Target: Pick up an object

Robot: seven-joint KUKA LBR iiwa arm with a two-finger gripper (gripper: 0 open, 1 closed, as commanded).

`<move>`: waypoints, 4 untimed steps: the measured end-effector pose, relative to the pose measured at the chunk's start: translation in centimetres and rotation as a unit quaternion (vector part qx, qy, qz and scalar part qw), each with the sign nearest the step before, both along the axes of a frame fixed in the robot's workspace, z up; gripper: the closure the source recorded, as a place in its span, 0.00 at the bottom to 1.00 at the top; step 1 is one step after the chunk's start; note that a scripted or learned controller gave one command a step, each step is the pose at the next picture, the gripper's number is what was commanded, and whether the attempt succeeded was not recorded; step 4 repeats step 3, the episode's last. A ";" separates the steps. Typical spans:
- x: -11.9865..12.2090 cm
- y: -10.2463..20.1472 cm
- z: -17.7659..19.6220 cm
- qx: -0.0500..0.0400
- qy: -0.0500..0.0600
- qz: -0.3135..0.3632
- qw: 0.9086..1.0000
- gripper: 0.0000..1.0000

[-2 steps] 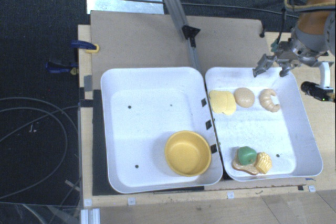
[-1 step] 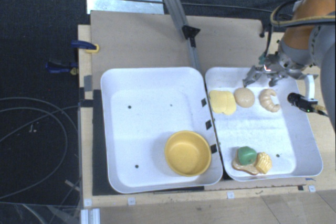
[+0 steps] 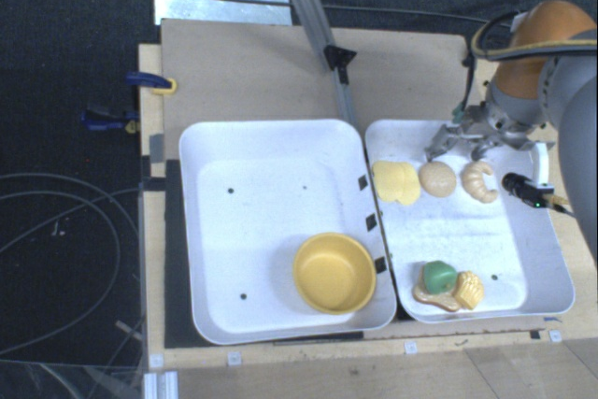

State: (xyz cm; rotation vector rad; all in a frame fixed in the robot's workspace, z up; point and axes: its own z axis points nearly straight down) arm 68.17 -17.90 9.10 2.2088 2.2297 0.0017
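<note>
**Grey arm, orange band, metal fingers**

The arm (image 3: 570,98) has a smooth grey casing, with a rounded orange band (image 3: 553,25) at twelve o'clock of it. A yellowish cable loops around the band. The gripper (image 3: 464,143) is bare grey metal, with thin splayed fingers (image 3: 439,146).

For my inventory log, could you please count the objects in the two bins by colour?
Yellow: 3, a bowl, a flat piece, a small piece
Beige: 3, a round piece, a croissant, a flat piece
Green: 1, a lump
Total: 7
</note>
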 end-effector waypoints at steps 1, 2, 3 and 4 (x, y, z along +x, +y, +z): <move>0.1 0.0 1.3 -0.001 -0.002 0.001 1.000 1.00; 0.6 0.1 7.9 0.000 -0.003 -0.001 1.000 1.00; 0.9 0.4 12.4 0.000 -0.002 -0.001 1.000 1.00; 0.9 0.4 12.4 0.000 -0.002 -0.001 1.000 1.00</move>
